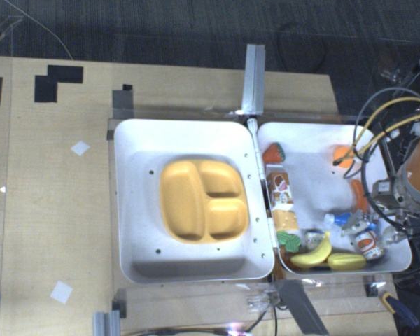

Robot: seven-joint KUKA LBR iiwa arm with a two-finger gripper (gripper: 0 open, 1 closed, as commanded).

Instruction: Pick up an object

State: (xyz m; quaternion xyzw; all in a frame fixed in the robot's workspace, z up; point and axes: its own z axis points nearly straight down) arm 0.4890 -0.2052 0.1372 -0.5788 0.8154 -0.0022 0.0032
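We see the left bin (129, 187) carrying a yellow tray (201, 200) at its centre. The right bin (304, 145) gathers graspable toys along its near edge: banana (313, 253), can (366, 243). The gripper (378, 231) hovers there, grip state indiscernible.

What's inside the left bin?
The left bin holds a yellow divided tray with three compartments, lying near its middle. The bin floor under the tray is covered, so anything beneath it can't be seen.
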